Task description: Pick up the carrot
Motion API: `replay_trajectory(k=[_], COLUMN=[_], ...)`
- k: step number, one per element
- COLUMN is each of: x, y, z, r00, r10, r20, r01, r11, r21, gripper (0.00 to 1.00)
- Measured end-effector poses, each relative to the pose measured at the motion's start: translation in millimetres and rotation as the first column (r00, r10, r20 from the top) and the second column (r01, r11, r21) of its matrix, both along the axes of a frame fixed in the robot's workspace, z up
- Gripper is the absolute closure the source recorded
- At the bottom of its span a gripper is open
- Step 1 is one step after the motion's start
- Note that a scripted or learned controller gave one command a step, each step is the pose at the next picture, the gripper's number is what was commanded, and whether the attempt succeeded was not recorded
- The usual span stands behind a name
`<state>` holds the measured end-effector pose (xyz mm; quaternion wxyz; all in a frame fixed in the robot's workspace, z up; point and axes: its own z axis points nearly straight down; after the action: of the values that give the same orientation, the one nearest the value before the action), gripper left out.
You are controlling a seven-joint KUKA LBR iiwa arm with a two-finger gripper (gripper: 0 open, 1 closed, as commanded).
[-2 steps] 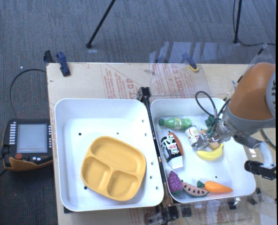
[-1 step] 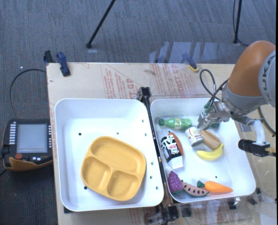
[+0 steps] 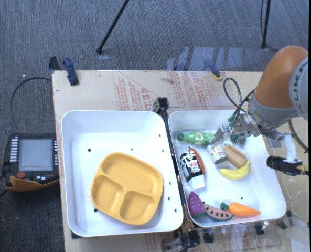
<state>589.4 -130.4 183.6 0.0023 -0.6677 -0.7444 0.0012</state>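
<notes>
Hovering: 2-finger gripper at right white bin's 12 o'clock, fingers apart, gripping nothing | orange plastic carrot with green top at bin's 6 o'clock, well apart | judgement: approach pending.

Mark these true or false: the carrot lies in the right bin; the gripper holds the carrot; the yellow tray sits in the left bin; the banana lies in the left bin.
1. The carrot lies in the right bin: true.
2. The gripper holds the carrot: false; it hovers near the green bottle, apart from the carrot.
3. The yellow tray sits in the left bin: true.
4. The banana lies in the left bin: false; it lies in the right bin.
</notes>
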Motion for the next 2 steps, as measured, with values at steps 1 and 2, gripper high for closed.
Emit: replay_trajectory(k=[1,2], x=[-65,-116], y=[-70,-81], z=[-69,-100], r00=[1.0,0.996], r10=[0.012,0.084], r20=[-0.01,-0.003], r01=[-0.012,-0.084], r11=[1.0,0.996], r21=[0.001,0.005], gripper=[0.0,0.0])
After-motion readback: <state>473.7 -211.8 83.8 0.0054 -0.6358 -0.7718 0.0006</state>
